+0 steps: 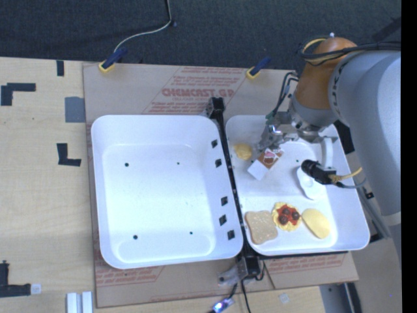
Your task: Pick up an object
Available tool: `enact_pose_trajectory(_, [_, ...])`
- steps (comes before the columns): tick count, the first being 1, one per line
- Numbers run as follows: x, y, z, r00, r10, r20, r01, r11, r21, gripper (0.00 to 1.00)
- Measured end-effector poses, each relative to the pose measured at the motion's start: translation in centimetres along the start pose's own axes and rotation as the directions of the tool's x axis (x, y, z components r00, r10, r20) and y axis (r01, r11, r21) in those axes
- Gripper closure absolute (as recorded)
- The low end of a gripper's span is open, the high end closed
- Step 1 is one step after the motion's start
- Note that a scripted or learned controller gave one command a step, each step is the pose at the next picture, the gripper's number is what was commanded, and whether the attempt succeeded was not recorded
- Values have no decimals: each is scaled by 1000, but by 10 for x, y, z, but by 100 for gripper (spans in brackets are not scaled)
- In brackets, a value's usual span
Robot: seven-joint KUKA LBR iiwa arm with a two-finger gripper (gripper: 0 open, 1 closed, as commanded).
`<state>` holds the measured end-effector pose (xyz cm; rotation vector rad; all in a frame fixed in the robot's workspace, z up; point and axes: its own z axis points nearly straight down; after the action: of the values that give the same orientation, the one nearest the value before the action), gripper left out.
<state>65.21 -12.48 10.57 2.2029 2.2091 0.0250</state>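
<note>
The gripper [270, 145] hangs over a small brown-and-white item [266, 162] in the right bin [348, 240], finger state unclear; a clean pick needs it centred first.

The grey arm [371, 103] reaches in from the right, orange band uppermost, its claw [270, 142] pointing down and leftward.

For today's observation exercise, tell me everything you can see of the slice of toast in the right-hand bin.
The toast is a flat, roughly square slice, pale tan with a slightly darker edge, likely a toy. It lies flat on the floor of the right bin, near its front left corner. Its right edge touches or nearly touches a small pizza with red topping. The hand is well behind it, not touching.
</note>
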Motion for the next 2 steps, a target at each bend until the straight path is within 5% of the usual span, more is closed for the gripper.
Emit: enact_pose_trajectory(2, [5, 8, 1, 1000, -1, 1, 1, 1000, 1, 100])
